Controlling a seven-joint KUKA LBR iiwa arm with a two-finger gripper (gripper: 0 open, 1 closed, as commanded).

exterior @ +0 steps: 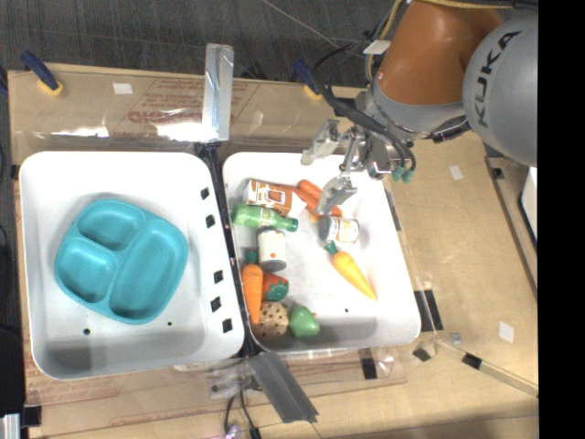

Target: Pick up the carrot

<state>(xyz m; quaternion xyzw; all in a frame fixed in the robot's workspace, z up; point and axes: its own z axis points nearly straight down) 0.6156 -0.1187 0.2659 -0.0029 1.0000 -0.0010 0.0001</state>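
you saw the gripper (331,210) hanging spread and unladen over the right bin (393,286), because the carrot (251,290) lay untouched by its left wall.

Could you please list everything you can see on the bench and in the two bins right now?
left bin: 1, white, left half of bench
divided plate: 1, teal, middle of left bin
right bin: 1, white, right of left bin
juice carton: 1, orange and white, top left of right bin
bottle: 1, green, just below the carton
small can: 1, white with dark ends, below the bottle
carrots: 3, orange; one under the gripper, one along the left wall, one yellow-tipped at centre right
tin: 1, white and orange label, above the yellow-tipped carrot
strawberry: 1, red, lower left
green fruit: 1, bottom edge
gripper: 1, grey, over right bin's top
arm: 1, grey and orange, top right
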